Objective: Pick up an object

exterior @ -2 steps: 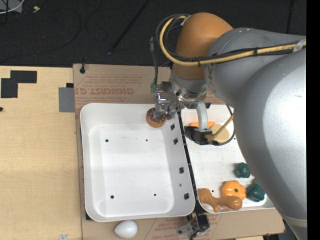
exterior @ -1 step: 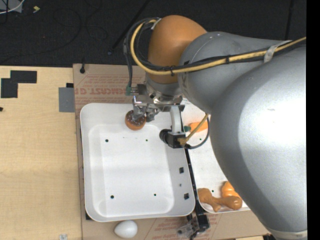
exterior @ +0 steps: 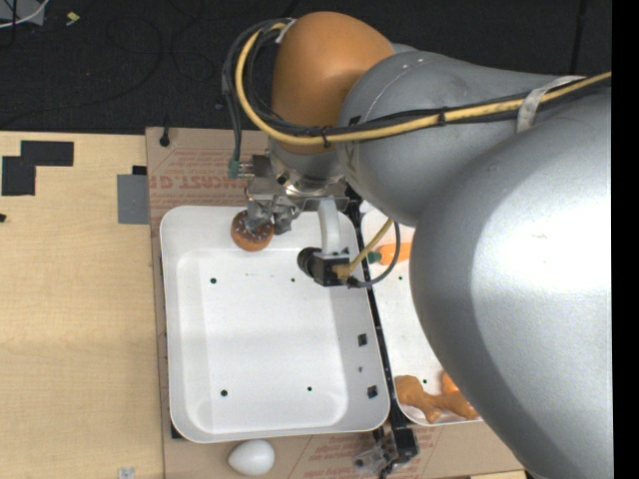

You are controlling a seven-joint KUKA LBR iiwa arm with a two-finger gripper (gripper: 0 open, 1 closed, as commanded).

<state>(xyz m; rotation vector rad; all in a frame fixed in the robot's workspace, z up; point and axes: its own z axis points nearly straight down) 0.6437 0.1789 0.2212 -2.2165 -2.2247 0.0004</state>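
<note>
A pale wooden desk (exterior: 70, 297) carries black and grey patches near its left edge. Brown printed cardboard (exterior: 200, 173) lies over it. Beyond lies a dark floor (exterior: 120, 58) strewn with thin cables.

Bench (exterior: 70, 307) bears two white bins (exterior: 190, 367); white egg-shaped object (exterior: 251, 457) beside.

you've got two shallow white plastic bins here, the left one (exterior: 190, 367) in plain sight and the right one (exterior: 399, 312) mostly tucked under the arm. one small round brown object (exterior: 251, 234) sits at the left bin's far edge. one white egg-shaped object (exterior: 251, 457) lies outside the bins on the near side. one orange, lumpy toy-like piece (exterior: 436, 402) shows in the right bin, plus one small orange bit (exterior: 397, 252) further back, too hidden for you to tell what it is.
</note>
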